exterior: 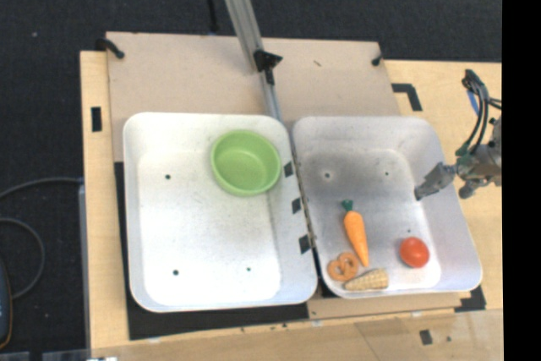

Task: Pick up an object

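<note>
Carrot (356,236) near bin's (382,135) front rim

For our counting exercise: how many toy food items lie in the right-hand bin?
4, all near its front edge: a carrot in the middle, a pretzel at front left, a corn piece beside the pretzel, and a tomato to the right. None seem hidden.

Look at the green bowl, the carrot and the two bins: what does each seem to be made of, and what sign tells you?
Green bowl: probably plastic, one even lime colour, smooth with a soft sheen.
Carrot: likely moulded plastic or rubber toy food; flat uniform orange, tiny green top.
Left bin and right bin: seemingly thin white plastic with rounded corners, matte and scuffed grey.
</note>
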Controlling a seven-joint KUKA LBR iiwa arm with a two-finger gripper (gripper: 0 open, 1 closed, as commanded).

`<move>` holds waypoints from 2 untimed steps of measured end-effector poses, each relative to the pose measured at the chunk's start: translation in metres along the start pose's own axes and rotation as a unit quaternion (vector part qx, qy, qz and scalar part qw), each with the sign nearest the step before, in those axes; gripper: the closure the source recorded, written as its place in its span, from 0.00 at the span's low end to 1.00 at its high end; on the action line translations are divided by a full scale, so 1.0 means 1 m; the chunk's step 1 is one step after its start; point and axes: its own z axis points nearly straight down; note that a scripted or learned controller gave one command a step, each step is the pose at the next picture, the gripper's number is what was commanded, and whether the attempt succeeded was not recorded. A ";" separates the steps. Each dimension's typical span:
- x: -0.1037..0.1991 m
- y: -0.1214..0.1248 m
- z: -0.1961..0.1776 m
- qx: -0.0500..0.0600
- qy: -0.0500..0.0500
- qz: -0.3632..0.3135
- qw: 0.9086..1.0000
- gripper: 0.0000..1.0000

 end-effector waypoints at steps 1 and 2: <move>0.000 0.000 0.000 0.000 0.000 0.000 1.000 0.00; 0.000 0.003 0.042 0.002 0.000 0.002 1.000 0.00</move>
